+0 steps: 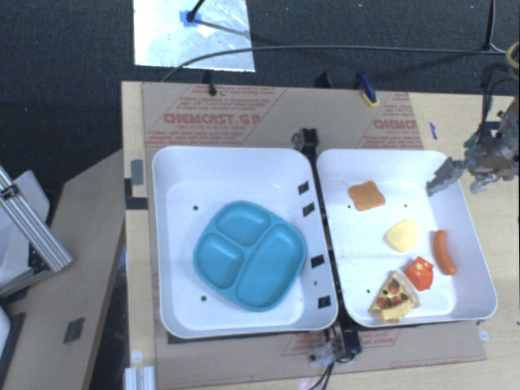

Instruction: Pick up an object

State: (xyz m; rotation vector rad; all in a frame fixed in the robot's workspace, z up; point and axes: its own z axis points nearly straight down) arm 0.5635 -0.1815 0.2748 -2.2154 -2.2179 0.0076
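The end effector (455,177) hovers over the right bin's (471,226) far right rim, fingers spread, holding nothing. The sausage (444,251) lies just below it; open floor lies leftward.

Even, bright overhead light; soft, slightly grainy picture.
Glare whitens the foil sheet (193,23) beyond the bench's (97,218) far edge; bins (236,165) cast faint shadows; gripper (459,177) blurred.
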